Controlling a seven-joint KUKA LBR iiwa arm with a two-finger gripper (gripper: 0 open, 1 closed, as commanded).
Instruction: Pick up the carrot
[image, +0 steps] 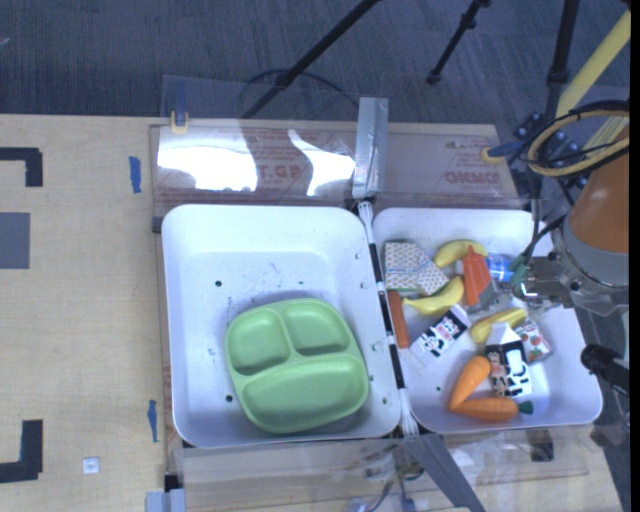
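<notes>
Hovering at three o'clock of the right bin (585, 395), the gripper (530, 285) (finger state: cannot tell) looks mid-approach; next, descend toward the carrot (470, 382) at six o'clock

bench (80, 330): pale wood, black and blue tape marks | left white bin (190, 240) and right white bin (575, 395) side by side, touching

Even overhead light is cast on the white bins (190, 240); glare is seen on plastic sheeting (250, 160) behind; focus slightly soft.
</notes>
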